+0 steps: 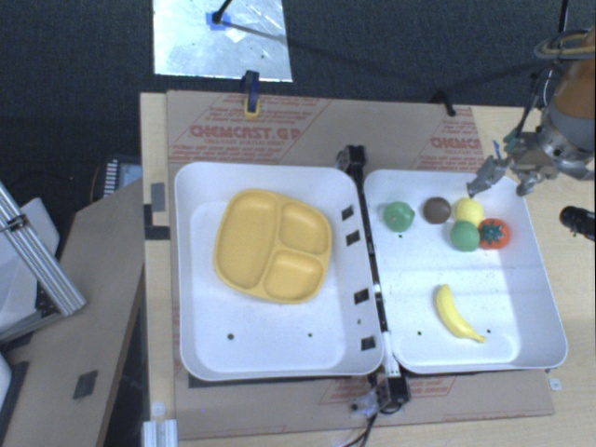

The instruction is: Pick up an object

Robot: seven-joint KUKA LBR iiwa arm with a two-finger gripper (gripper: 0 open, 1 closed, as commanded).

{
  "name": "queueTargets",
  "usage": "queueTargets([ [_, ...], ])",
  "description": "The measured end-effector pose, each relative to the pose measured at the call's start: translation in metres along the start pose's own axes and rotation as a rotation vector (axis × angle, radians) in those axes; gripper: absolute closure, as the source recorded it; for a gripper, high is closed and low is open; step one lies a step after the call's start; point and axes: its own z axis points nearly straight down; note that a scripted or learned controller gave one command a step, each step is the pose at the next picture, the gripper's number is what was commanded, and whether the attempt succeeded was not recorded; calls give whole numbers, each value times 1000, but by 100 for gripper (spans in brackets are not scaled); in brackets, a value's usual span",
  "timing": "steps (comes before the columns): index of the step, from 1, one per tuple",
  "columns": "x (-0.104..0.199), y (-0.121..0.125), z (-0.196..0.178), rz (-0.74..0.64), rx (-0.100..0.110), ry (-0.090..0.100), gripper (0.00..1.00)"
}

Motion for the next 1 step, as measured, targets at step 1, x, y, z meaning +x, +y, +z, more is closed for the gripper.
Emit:
queueTargets([
  [1,0,3,-8,-3,-12,-3,0],
])
